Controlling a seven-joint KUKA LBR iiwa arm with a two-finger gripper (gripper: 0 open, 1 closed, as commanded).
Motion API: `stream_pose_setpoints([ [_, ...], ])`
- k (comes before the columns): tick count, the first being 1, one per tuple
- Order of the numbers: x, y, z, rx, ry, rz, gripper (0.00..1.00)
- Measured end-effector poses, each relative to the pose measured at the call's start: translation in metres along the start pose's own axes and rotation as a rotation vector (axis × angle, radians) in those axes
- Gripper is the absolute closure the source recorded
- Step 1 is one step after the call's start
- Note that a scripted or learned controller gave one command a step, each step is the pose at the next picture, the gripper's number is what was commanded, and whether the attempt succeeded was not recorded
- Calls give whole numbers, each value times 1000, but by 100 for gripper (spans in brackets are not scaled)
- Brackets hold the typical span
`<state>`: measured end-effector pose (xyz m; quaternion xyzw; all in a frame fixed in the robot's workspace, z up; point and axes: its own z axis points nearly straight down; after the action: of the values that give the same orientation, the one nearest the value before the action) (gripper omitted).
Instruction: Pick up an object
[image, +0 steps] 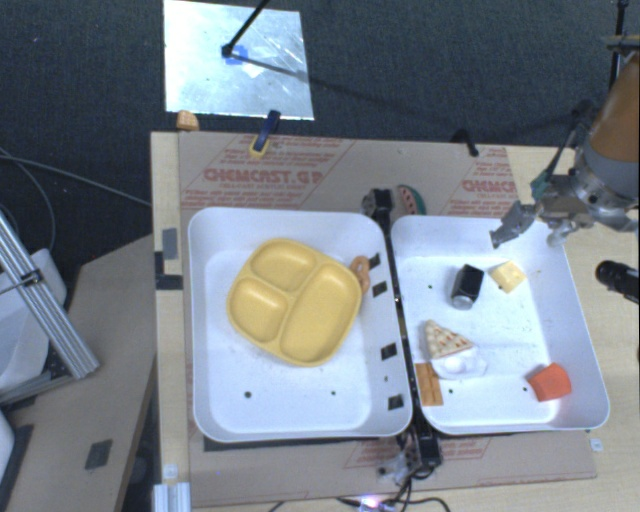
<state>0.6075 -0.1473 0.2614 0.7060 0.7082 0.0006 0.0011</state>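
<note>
In the right bin (580, 330) lie a black cylinder (466, 285), a pale yellow block (507, 276), a wedge like a pizza slice (446, 340) beside a white lump (462, 366), a flat brown bar (428, 384) and an orange block (549, 381). My gripper (531, 228) hangs over this bin's far edge, above and behind the yellow block. Its fingers stand apart with nothing between them; it is open.
The left bin (215, 400) holds a yellow three-part plate (295, 300) and a small brown piece (360, 268) near the divider. Cardboard lies under both bins. A shiny sheet (238, 60) sits on the floor beyond the bench, and a metal frame (40, 300) stands at left.
</note>
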Motion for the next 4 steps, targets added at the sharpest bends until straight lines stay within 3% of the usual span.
stream_pose_setpoints([
  [1,17,-22,179,17,5,2,0],
  [2,65,-35,178,4,4,-4,0],
  [3,150,-85,71,-8,5,-6,0],
  [4,211,-90,-129,-19,6,-8,0],
])
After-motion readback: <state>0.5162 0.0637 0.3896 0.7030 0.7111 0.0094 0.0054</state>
